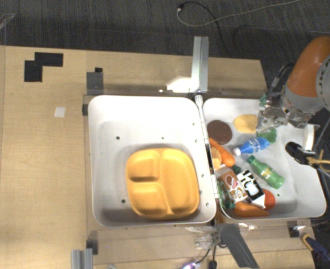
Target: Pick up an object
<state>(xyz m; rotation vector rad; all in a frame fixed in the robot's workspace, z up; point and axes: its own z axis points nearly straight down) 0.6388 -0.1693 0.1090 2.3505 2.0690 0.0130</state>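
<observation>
My gripper (267, 122) hangs low over the back of the right bin (316, 203), reaching in from the right. Directly under its tip lies a small green object (267, 134), partly hidden by the gripper, and I cannot see whether the two touch. A yellow oval item (244, 123) lies just left of the gripper. A blue bottle (252, 147) lies just in front of it. A green bottle (266, 173) lies nearer the bin's middle.
The right bin also holds a brown disc (219, 131), an orange carrot (223, 154), a printed packet (231, 187), a black-and-white item (249, 184) and a red-orange item (256, 207). A yellow divided tray (162, 181) sits in the left bin (114, 122).
</observation>
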